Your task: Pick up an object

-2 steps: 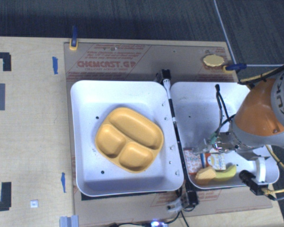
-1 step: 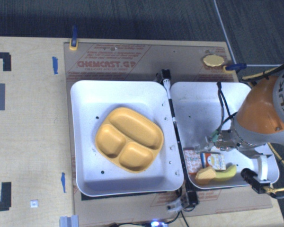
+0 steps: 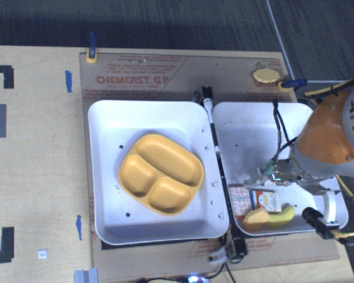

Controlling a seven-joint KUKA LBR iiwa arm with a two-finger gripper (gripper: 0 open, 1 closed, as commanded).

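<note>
Pale wooden bench fills the left and lower part of the frame, with dark carpet across the top. On it lies a brown cardboard sheet carrying two shallow white bins side by side. Left bin, at the centre of the frame, holds a yellow three-compartment tray, lying at a tilt. Right bin has a small cluster in its lower part: a banana touching a pale yellow wedge-shaped piece, and just above them two small printed packets, one with red on it.

From the right edge the arm, grey with an orange band, reaches over the right bin. Its gripper hangs just above the packets, near the bin's middle. How its jaws stand I cannot tell; cables and the wrist hide them.
</note>
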